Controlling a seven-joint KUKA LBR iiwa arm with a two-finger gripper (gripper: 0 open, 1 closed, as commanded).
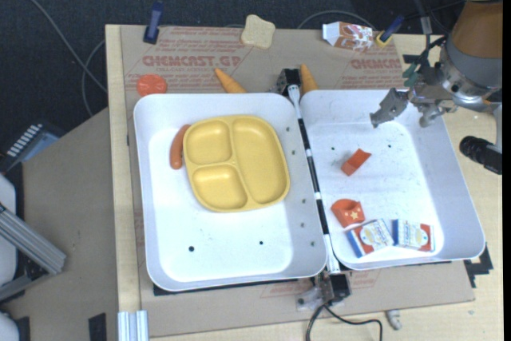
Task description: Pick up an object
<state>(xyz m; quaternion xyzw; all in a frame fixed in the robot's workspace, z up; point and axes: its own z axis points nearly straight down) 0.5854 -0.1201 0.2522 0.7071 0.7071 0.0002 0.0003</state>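
My gripper [409,113] hangs over the back of the right bin [447,172], its two fingers spread apart and open with nothing between them. Below and to the left of it, an orange block [356,161] lies on the bin floor. Nearer the front edge lie a red piece with a yellow star [348,212] and two small cartons [371,235] [413,235] side by side. All of these are apart from the gripper.
The left bin [239,251] holds a yellow divided plate [235,162] with a hot dog [176,148] beside it. Behind the bins lie a bread slice [258,30], a carrot [229,81], an orange disc [150,84], a blue item [152,21] and a small carton [348,34].
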